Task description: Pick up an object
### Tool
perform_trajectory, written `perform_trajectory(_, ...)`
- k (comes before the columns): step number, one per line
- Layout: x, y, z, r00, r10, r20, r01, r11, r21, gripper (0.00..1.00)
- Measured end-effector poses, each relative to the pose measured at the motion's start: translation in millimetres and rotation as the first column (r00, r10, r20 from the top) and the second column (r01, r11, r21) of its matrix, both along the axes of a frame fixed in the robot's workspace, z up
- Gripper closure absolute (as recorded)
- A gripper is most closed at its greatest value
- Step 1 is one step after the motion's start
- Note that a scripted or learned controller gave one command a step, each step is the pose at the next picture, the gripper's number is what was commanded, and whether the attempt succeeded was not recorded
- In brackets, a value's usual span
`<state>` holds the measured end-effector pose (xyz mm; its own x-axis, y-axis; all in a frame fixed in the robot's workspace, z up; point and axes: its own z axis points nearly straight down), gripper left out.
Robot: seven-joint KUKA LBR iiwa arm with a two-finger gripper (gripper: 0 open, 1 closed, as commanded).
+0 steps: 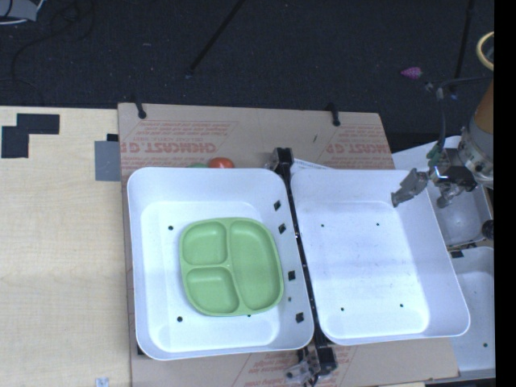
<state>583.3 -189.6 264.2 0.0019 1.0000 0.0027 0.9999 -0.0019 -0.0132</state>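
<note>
A light green divided plate (231, 266) with three compartments lies flat in the left white bin (153, 208), a little right of its middle. My gripper (424, 195) hovers at the upper right corner of the right white bin (379, 329), far from the plate. Its two fingers stand apart, open, with nothing between them. One fingertip (401, 195) points left over the bin's back rim.
A small red-orange object (221, 164) and a bit of green (197, 166) peek out behind the left bin's back wall. Black clips (284, 161) join the bins along the middle divider. Cardboard lies under both bins, a wooden bench to the left.
</note>
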Motion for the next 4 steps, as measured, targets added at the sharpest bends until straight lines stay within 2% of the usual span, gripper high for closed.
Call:
perform_trajectory(1,2.0,0.2,6.6,1.000,0.002,0.011,-0.002,1.000,-0.002,0.00)
perform_trajectory(3,-15.6,4.8,-103.8,1.000,0.002,0.006,-0.002,1.000,0.000,0.00)
perform_trajectory(4,-9.7,12.1,-162.1,1.000,0.005,0.007,-0.005,1.000,0.000,0.00)
